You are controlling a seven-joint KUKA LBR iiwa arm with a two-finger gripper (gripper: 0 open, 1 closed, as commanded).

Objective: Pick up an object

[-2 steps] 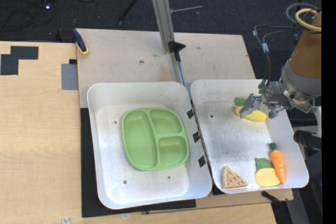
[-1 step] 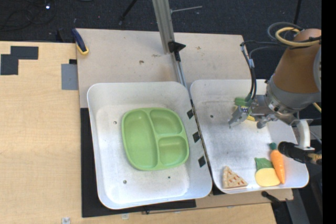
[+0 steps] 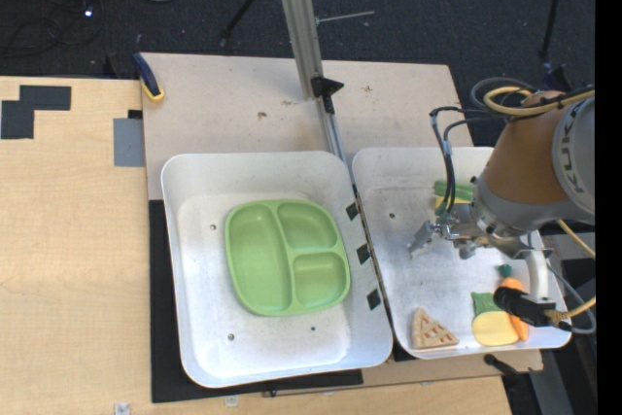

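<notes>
My gripper [image 3: 442, 242] hangs over the middle of the right bin [image 3: 397, 279], open, with bare bin floor between its fingers. Near that bin's front edge lie a triangular pizza-slice toy [image 3: 432, 330], a yellow piece [image 3: 494, 329], an orange carrot-like piece [image 3: 516, 304] and a small green piece [image 3: 485, 302]. Another green and yellow object [image 3: 451, 192] sits at the back of the bin, partly hidden by the arm [image 3: 530, 160]. All of these lie apart from the fingers.
A green divided plate [image 3: 289, 256] lies in the left bin [image 3: 180, 209]. A metal post [image 3: 299, 24] rises behind the bins. A blue and yellow tool [image 3: 148, 76] rests at the bench's far left corner. Cables trail from the wrist.
</notes>
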